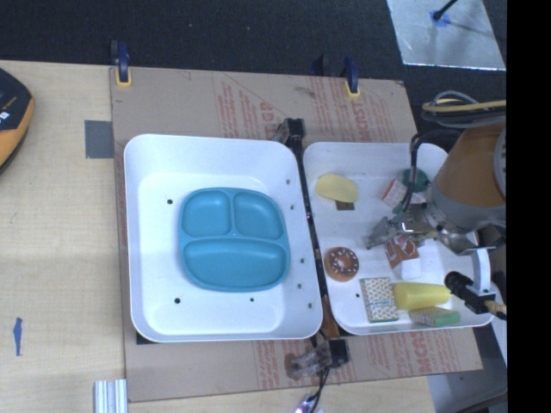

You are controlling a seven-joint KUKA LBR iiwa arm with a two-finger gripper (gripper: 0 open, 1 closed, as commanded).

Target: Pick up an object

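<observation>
The packet [402, 249] lies mid right bin [344, 317], just under the gripper [389, 231], whose grip I cannot tell; I'd descend straight, centred, clear of the donut [342, 264].

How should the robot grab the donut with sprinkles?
The donut lies flat near the right bin's left wall. Probably best to come straight down from above and pinch across its round edge, since the sides are crowded by the wall and a checkered packet.
</observation>
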